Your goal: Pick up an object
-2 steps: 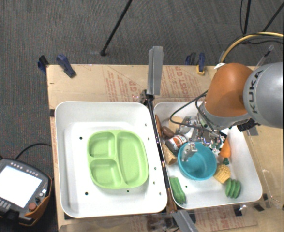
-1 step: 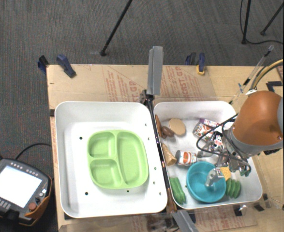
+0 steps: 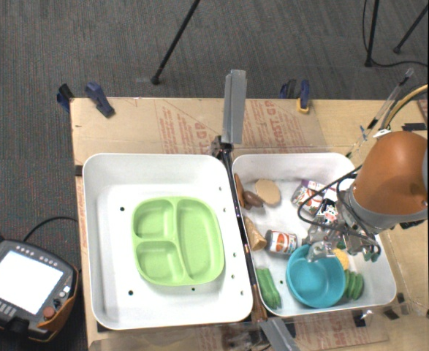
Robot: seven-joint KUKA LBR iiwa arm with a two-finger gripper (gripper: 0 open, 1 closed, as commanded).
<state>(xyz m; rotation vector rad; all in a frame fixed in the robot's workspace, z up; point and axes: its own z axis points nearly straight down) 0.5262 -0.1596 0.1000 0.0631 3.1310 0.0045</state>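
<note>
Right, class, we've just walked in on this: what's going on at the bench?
A robot arm reaches into the right bin, its gripper low over the rim of a blue bowl. Around it lie a can, a green vegetable and other toy food. Nothing is seen held yet. The left bin holds a green divided plate.
</note>
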